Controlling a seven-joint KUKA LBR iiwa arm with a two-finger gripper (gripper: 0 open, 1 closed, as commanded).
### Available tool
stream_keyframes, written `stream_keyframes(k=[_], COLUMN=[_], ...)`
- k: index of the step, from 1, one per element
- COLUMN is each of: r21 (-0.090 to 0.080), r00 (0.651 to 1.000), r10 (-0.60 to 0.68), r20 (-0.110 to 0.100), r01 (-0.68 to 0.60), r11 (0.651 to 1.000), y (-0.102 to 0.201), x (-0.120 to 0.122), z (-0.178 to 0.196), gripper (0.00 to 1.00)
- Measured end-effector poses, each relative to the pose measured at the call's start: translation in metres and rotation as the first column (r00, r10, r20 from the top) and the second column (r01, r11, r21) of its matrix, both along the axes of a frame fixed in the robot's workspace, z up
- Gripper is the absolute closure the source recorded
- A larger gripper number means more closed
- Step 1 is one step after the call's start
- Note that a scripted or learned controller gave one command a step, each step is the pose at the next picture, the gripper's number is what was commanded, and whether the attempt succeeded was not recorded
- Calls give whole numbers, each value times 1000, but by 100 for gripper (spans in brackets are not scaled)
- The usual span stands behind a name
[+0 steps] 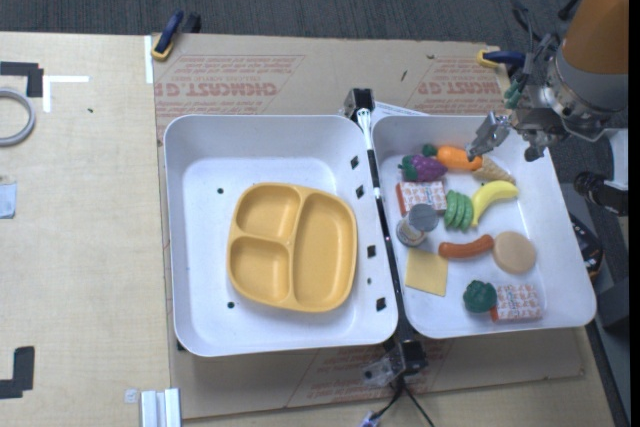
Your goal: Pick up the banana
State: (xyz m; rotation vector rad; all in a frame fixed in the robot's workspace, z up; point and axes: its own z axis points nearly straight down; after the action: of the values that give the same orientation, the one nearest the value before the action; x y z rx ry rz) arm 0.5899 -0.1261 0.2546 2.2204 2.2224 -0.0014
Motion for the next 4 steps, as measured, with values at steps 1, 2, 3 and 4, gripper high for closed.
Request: stream_keyframes(k=[1,2,3,4], r21=[0,4,1,0], r00=[1000,999,988,809], r10=[-15,-36,153,587], r20=[0,0,0,1], r01=[15,36,-153,-587], r11=[1000,999,988,809], y=[-60,-79,-49,-26], x=[-25,35,-8,-28], z=[-118,-162,-162,-162], gripper=[0,0,0,0])
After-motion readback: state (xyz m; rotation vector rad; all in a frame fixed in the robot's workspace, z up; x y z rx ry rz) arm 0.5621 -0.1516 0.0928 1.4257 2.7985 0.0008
